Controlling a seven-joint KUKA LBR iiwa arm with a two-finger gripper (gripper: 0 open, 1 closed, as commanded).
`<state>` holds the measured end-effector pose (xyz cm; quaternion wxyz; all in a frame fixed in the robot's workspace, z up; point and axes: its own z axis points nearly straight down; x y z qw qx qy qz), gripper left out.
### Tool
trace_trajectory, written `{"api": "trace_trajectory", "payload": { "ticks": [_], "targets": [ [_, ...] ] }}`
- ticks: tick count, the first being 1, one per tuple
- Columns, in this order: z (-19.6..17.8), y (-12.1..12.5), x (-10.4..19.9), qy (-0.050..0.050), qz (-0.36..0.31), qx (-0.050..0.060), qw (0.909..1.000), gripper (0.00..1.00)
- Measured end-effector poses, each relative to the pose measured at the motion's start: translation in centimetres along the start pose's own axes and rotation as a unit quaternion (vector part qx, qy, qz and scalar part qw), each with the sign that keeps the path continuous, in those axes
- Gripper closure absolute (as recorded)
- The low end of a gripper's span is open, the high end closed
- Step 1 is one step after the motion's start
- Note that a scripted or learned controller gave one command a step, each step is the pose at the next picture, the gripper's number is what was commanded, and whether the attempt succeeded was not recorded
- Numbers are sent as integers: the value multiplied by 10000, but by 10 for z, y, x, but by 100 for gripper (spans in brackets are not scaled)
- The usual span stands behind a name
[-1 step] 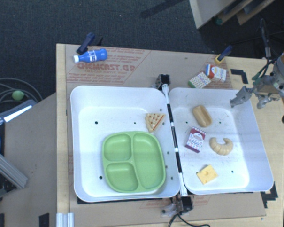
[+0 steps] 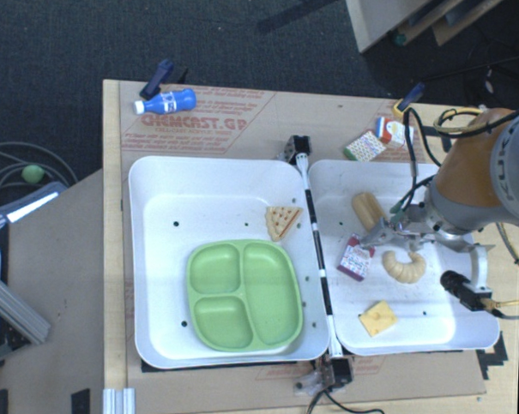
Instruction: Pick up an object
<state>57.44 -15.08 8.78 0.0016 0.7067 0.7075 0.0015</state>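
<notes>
Cardboard-topped bench point(image 2: 203, 122), two white bins point(image 2: 156, 206); dark carpet point(image 2: 121, 24) around.

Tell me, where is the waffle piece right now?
The waffle piece lies in the left bin, near its right wall, just above the green divided plate.

Two shallow white plastic bins, left point(image 2: 157, 197) and right point(image 2: 426, 333), show a smooth, slightly glossy finish on a matt brown cardboard-like bench top point(image 2: 246, 115). At the left bin's 5 o'clock sits a smooth, pale green, three-compartment plastic tray point(image 2: 243, 295) with a soft sheen. The arm's orange band point(image 2: 467, 168), at the right bin's 2 o'clock, looks satin-smooth above bare grey metal at the wrist point(image 2: 451, 236). Dark carpet point(image 2: 78, 31) beyond looks rough.
</notes>
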Motion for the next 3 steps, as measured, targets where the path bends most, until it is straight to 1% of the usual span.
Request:
{"api": "trace_trajectory", "payload": {
  "ticks": [1, 2, 3],
  "targets": [
    [-1, 89, 49, 3, -2, -39, 10000, 0],
    [-13, 89, 48, -20, -6, -52, 10000, 100],
    [-98, 37, 108, 7, -3, 22, 10000, 100]
  ]
}}
